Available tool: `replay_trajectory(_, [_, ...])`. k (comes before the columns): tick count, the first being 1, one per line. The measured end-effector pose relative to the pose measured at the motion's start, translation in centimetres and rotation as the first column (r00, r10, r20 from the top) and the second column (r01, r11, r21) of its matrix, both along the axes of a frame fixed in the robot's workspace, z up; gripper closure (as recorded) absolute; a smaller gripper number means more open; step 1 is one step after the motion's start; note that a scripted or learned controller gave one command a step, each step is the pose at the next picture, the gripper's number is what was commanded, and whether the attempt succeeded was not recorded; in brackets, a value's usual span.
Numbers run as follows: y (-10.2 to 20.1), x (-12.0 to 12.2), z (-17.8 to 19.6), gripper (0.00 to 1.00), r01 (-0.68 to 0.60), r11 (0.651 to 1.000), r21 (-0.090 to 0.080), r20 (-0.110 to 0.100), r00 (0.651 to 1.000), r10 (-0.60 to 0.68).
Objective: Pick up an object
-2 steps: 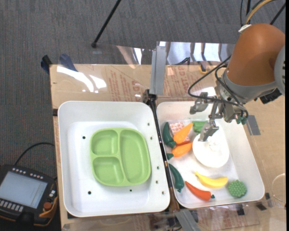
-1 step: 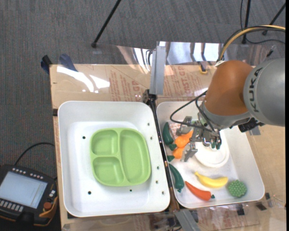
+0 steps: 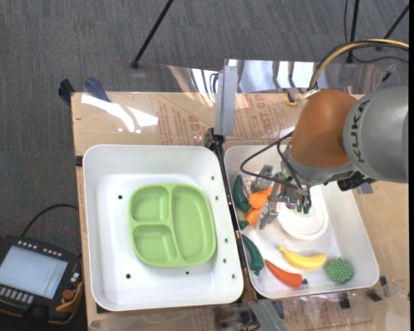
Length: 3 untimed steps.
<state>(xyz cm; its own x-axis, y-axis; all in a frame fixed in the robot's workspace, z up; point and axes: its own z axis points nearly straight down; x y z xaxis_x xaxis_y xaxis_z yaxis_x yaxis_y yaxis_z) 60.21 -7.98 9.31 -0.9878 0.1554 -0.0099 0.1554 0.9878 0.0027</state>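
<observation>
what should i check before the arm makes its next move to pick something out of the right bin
1. Gripper is over the right white bin: ok, low at its left part.
2. A target lies close to it: ok, the orange toy carrot pieces sit right beside it.
3. Something is between its fingers: cannot tell, the wrist and cables hide them.
4. Neighbours that could get bumped: not ok, the dark green toy vegetable and the white round dish crowd the spot.
5. Other picks free: ok, the yellow toy banana and green bumpy ball lie apart near the front.
6. Green divided plate in the left white bin: ok, far from the arm.
</observation>
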Motion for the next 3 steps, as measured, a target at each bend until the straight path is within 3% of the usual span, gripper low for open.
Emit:
replay_trajectory(1, [0.0, -0.2, 0.0, 0.0, 0.013, 1.0, 0.0, 0.002, 1.0, -0.013])
replay_trajectory(2, [-0.2, -2.2, 0.1, 0.0, 0.036, 0.999, 0.0, 0.006, 0.999, -0.036])
replay_trajectory(3, [-0.2, -3.9, 0.1, 0.0, 0.167, 0.986, 0.003, 0.007, 0.986, -0.168])
